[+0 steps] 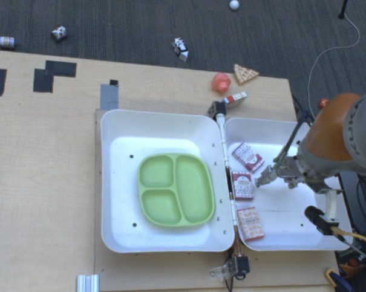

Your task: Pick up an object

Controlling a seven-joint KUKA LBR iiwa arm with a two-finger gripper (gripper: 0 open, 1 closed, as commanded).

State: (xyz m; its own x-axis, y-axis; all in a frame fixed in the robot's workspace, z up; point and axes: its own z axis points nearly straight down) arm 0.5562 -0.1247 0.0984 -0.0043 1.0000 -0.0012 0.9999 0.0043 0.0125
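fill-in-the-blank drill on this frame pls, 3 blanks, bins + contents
1. The green divided plate lies in the ____ bin.
2. The right bin holds ____ small red-and-white packets: upper, middle, lower.
3. The gripper hangs over the right bin, nearest the ____ packet.

Missing words: left; three; middle
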